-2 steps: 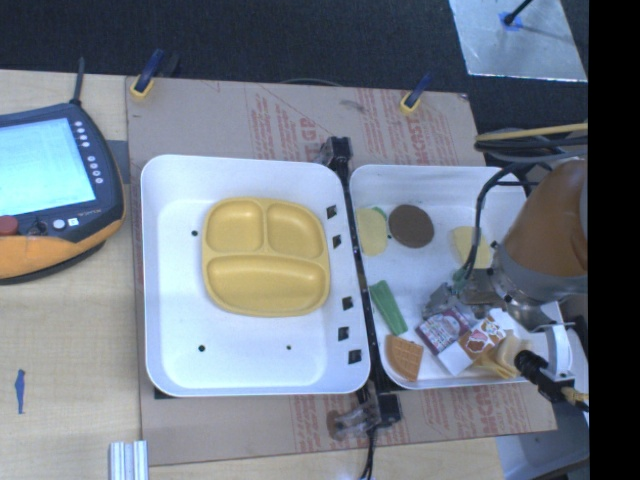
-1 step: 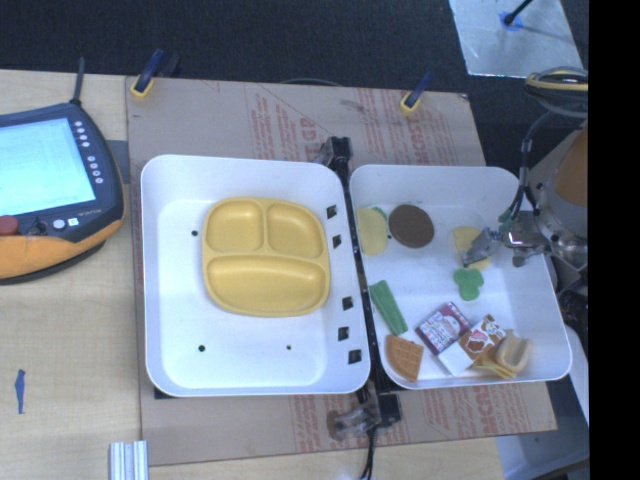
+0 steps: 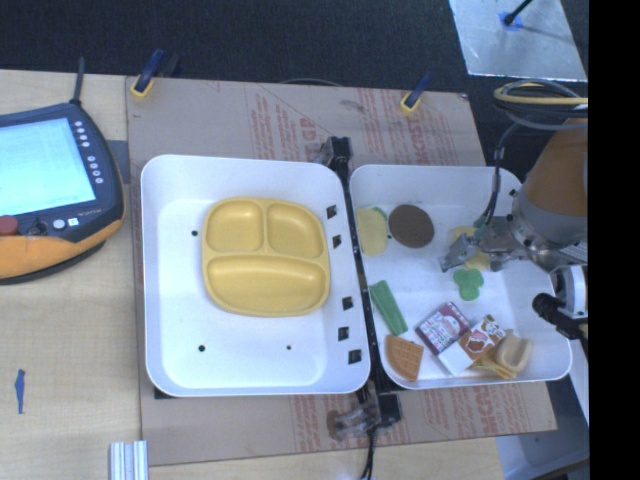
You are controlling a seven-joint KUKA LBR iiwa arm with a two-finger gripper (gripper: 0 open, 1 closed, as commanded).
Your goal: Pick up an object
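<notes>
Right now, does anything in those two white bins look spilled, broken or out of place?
Nothing looks spilled or broken. The yellow divided plastic plate lies flat in the left white bin. The toy foods sit loosely scattered in the right white bin, with the pincer low among them.

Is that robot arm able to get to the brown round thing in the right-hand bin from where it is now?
Probably yes. The brown round piece lies flat with nothing on top of it, and the gripper hangs over the same right bin close by, with bare bin floor between them. The pale yellow piece beside it might get nudged.
</notes>
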